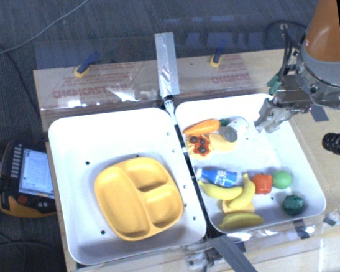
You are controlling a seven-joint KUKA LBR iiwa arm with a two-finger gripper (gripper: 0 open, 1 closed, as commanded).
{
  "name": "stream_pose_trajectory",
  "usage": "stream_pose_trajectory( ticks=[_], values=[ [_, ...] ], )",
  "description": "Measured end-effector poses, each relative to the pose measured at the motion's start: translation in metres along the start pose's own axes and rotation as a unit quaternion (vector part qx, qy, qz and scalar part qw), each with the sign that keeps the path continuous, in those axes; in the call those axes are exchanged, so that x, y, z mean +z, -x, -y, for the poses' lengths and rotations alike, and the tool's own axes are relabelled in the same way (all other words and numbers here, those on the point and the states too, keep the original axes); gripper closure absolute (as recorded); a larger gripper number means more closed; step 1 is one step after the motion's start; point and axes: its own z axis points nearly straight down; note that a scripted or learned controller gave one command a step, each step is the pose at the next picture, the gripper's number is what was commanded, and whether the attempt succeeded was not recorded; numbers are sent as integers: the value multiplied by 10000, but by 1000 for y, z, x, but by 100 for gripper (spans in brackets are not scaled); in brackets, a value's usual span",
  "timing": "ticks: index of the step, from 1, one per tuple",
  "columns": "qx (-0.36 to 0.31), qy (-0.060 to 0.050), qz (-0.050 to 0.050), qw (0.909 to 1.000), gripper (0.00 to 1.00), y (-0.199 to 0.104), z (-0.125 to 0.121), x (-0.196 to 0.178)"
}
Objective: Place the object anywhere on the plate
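Plate [139, 196] sits bare in the left bin [70, 140]. Toys, among them a carrot [201, 126] and banana [228, 192], lie in the right bin [299, 164]. Gripper [267, 120] hovers above it; whether it's parted I cannot tell. Nothing is placed yet.

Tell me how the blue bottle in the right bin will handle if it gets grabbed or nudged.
The blue bottle lies on its side, so it looks rounded and would probably roll if pushed across its length. Its glossy surface suggests it may slip in a light pinch. It rests against the banana, which might stop a roll that way or shift along with it.
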Motion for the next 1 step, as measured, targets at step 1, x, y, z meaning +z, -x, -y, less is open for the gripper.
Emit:
stream_pose_trajectory(
  ticks=[1],
  values=[
    [-2047, -3, -7, 9788, 100, 6, 18, 95]
  ],
)
